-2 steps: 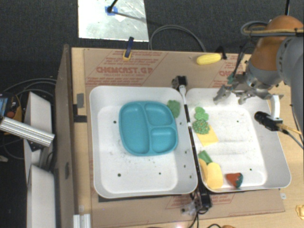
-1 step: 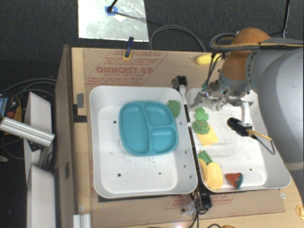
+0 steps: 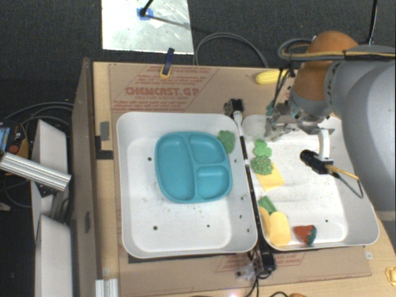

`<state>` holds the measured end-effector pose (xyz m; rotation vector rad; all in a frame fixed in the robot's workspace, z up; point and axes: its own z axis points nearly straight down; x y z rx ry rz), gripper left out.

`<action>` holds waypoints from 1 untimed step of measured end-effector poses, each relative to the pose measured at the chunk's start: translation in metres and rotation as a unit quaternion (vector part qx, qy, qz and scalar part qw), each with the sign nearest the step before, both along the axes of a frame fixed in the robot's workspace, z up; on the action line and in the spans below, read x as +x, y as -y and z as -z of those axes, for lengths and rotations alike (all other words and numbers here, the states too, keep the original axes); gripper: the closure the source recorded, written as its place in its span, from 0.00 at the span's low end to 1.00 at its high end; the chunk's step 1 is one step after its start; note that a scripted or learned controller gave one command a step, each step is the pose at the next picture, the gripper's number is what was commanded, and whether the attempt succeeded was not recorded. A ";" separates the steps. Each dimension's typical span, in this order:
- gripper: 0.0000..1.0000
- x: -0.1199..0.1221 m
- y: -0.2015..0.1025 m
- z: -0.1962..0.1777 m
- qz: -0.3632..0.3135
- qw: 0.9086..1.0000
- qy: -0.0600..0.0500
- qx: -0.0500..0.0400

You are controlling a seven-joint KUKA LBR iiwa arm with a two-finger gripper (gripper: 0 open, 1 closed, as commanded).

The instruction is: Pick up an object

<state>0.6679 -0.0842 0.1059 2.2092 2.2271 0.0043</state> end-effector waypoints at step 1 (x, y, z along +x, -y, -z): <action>0.00 0.000 0.000 0.001 -0.001 1.000 0.000 0.000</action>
